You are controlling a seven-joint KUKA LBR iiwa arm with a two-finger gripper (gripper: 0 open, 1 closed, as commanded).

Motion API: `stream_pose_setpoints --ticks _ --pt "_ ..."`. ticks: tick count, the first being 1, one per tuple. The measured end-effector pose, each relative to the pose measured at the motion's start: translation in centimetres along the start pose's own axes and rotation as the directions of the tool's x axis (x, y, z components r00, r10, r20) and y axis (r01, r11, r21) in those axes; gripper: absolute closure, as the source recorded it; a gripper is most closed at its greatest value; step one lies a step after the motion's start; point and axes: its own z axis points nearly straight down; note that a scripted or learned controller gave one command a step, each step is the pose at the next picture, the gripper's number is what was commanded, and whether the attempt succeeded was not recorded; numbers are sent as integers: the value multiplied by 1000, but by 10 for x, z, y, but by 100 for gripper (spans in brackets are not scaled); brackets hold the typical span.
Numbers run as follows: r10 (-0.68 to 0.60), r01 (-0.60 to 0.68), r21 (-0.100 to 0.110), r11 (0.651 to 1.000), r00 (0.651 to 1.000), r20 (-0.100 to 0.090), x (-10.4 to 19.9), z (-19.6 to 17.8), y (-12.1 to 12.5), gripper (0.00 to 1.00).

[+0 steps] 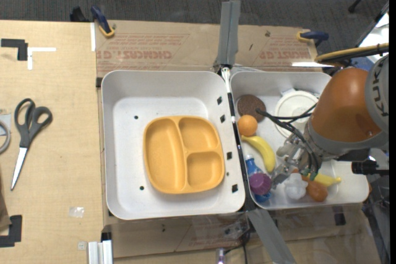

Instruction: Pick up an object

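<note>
The right bin [350,196] holds several small items. A banana [263,151] lies beside an orange ball [247,125], with a brown disc [250,105] and a white bowl [296,106] behind them. At the front are a blue bottle [250,166], a purple piece [259,183], a white lump [296,190] and an orange-and-yellow toy [319,186]. My gripper [286,169] hangs low over the front of this bin, between the banana and the white lump, just right of the purple piece. The arm's orange band covers the bin's right side.
The left bin [114,133] carries a yellow divided plate [184,153]. Scissors [27,128] lie on the wooden bench at far left. Cardboard and a grey post [229,31] stand behind the bins.
</note>
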Motion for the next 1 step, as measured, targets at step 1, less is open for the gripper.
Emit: stream_pose_setpoints --ticks 1 --pt "60 -60 1 998 998 3 -19 0 17 0"
